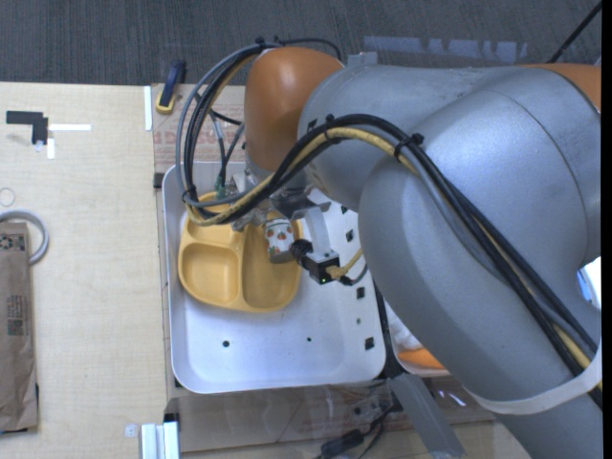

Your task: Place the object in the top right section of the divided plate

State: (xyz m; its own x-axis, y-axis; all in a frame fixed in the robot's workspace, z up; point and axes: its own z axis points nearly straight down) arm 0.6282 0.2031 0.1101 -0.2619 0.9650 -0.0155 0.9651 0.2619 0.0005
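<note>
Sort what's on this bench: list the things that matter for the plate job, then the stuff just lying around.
For the job:
- yellow divided plate
- claw, over the plate's right side
- white bin that holds the plate

Lying about:
- brown paper bag at the left edge
- black bracket on the wooden bench
- orange thing beneath the arm

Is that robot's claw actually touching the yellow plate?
Cannot tell. In the camera view the gripper overlaps the yellow divided plate's right edge, but the arm's bulk and cables hide any contact or gap.
</note>
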